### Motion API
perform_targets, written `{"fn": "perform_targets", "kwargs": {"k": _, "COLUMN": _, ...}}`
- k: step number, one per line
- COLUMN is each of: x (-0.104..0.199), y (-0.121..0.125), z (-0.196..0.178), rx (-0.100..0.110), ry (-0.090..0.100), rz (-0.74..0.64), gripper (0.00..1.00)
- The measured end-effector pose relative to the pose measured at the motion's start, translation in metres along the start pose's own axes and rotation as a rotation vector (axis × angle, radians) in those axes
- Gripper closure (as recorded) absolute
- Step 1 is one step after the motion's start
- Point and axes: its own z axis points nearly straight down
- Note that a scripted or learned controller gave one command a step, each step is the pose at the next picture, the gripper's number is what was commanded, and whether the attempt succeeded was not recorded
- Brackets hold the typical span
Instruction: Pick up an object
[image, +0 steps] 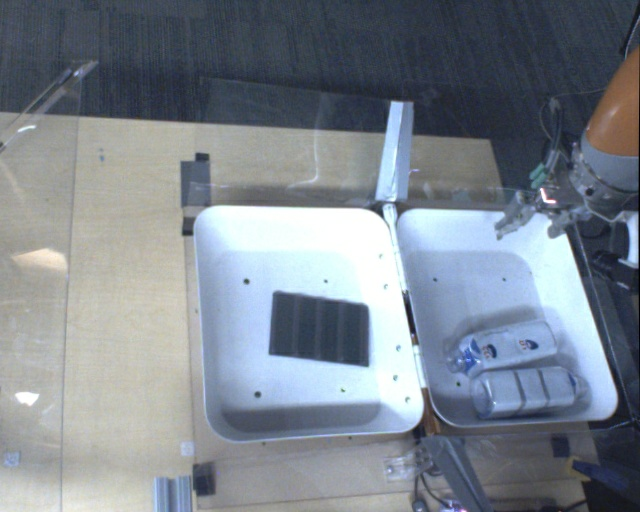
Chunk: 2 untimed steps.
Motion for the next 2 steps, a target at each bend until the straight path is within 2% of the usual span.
{"fn": "perform_targets", "kwargs": {"k": 1, "x": 0.005, "y": -0.058, "z": 0.129, "rx": -0.006, "ry": -0.002, "rz": -0.295, "gripper": 0.0}}
{"fn": "perform_targets", "kwargs": {"k": 2, "x": 0.024, "y": -0.136, "z": 0.127, "rx": -0.013, "ry": -0.005, "rz": -0.509, "gripper": 0.0}}
